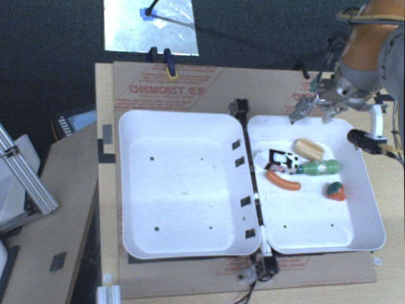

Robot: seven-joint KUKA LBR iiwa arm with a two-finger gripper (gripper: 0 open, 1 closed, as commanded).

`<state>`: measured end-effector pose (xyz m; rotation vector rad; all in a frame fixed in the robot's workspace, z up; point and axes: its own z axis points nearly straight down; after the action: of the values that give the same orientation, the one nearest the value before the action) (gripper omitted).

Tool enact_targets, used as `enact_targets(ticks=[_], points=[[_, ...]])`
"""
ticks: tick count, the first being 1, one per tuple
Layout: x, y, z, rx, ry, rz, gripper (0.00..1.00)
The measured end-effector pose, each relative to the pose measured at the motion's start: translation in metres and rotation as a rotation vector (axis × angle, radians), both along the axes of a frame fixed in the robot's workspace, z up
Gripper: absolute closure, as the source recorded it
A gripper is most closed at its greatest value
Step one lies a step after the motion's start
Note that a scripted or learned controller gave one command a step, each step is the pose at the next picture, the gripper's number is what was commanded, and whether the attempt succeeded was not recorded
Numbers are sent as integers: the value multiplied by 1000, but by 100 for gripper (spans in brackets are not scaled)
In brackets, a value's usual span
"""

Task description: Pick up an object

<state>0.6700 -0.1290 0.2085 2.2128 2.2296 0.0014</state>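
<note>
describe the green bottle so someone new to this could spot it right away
Start at the right-hand shallow white bin, where a small cluster of toys lies in its upper half. The green plastic bottle lies on its side below the tan bread roll, right of the black-and-white toy. It is the only green thing there.

A cardboard-topped bench (190, 84) bears two white bins (183, 182) (316, 233) side by side.

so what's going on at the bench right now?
The KUKA arm's pincer is open and carrying nothing, sitting over the back edge of the right bin. All the pickable items lie in that bin, untouched: a bread roll, a green bottle, a black-and-white toy, an orange sausage and a strawberry-like piece. No grasp yet.
</note>
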Motion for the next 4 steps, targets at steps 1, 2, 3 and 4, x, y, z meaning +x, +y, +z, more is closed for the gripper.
enact_targets(ticks=[1,2,3,4], points=[[-28,80,-20,4,3,4,0],[-105,69,-11,0,4,-8,0],[-164,50,-25,0,5,-10,0],[-88,10,1,-5,-9,-5,0]])
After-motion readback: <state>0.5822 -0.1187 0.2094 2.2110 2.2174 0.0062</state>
